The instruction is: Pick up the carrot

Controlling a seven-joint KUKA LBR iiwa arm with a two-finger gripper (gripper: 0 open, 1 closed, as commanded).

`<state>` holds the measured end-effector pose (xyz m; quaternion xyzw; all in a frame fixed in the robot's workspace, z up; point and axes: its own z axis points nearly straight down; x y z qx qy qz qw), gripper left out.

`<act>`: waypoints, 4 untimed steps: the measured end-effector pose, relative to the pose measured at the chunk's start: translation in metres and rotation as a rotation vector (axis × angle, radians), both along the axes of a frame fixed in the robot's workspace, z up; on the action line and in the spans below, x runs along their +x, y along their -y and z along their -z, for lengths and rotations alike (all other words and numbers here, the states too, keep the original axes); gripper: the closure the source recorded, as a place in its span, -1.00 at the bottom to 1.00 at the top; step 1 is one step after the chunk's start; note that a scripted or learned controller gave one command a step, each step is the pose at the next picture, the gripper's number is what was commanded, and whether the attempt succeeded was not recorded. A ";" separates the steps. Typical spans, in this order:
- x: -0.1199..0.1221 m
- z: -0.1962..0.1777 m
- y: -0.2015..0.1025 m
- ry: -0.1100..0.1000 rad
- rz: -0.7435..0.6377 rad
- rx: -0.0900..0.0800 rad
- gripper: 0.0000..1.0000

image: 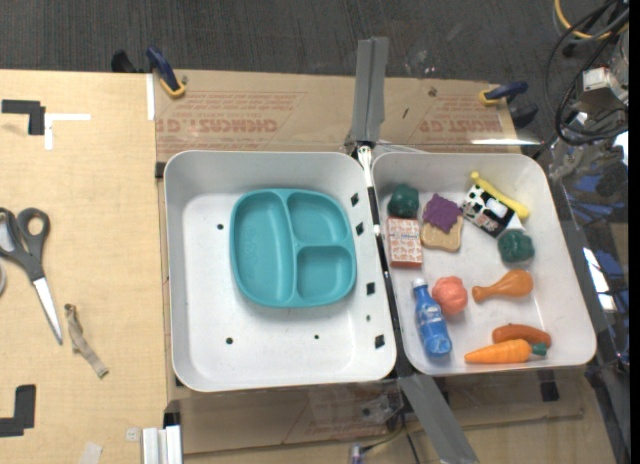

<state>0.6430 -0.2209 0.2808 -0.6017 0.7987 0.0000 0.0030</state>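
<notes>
You cannot tell the claw's state from this view, so places here are given among the things themselves.

The light wooden bench [80, 202] is the largest surface, with a brown cardboard sheet [250, 117] under the two bins. The left shallow white plastic bin [190, 282] holds a teal three-compartment plastic plate [294, 248], lying flat near its middle. The right shallow white plastic bin [562, 262] touches it along the centre seam and carries the toy food.

On the bench, well to the left of the bins, you see grey-handled metal scissors [30, 262].

Inside the right bin, the blue plastic bottle with a white cap [431, 321] lies near the left wall at the front. The black-and-white toy with a yellow strip [490, 210] sits at the back. The tan toy chicken drumstick [503, 287] lies right of centre.

The orange toy carrot with a green stub [498, 353] lies flat at the front right corner of that bin, its green end pointing right, close to the front wall. Just behind it, almost touching, is a red-orange sausage-shaped toy [521, 333].

The toast slice with a purple topping [441, 222] lies beside the pink patterned carton [404, 242]. The orange-pink round toy fruit [451, 294] touches the bottle. One dark green lump [516, 245] sits near the right wall, and another dark green lump [403, 200] at the back left.
</notes>
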 end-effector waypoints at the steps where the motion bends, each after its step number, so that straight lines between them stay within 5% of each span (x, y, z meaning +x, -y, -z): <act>1: 0.017 -0.004 0.001 0.001 -0.179 -0.001 1.00; 2: 0.017 -0.022 0.000 0.001 -0.294 -0.001 1.00; 3: 0.017 0.017 -0.004 0.000 -0.457 -0.001 1.00; 4: -0.010 -0.012 -0.007 -0.001 -0.560 -0.001 1.00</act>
